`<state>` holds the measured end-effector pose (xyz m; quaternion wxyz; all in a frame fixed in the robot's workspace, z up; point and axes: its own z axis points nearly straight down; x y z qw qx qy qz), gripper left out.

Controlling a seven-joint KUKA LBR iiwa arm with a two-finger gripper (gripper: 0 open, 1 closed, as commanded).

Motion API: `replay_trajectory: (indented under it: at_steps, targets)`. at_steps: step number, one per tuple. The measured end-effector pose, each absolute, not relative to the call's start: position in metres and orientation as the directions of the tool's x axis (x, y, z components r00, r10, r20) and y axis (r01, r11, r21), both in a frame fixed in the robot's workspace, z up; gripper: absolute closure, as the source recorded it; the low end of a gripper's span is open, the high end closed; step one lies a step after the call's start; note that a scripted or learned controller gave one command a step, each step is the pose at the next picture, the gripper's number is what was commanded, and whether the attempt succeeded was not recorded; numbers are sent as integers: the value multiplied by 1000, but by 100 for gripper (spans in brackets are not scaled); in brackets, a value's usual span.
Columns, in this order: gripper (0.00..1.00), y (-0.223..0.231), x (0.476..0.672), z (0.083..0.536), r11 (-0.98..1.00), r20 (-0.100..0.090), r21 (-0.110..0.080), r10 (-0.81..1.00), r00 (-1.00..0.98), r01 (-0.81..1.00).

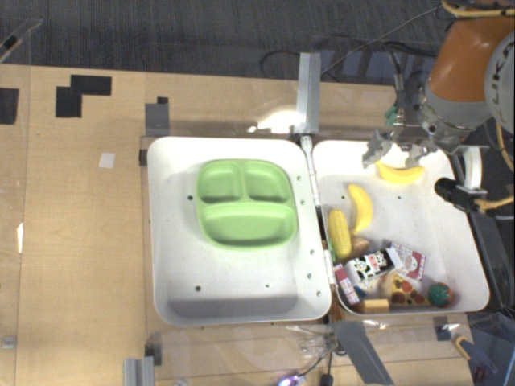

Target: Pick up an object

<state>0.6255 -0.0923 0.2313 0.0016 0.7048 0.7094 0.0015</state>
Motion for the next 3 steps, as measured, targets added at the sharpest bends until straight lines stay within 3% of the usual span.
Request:
replay_trajectory:
  at_steps: [1,2,3]
  targets:
    - [0,-82,611,97,127,0,5,992,-127,992]
    - [100,-82,613,108,127,-1,10,992,-127,992]
    - [100,-31,632,186,-9,0,5,1000,9,1000]
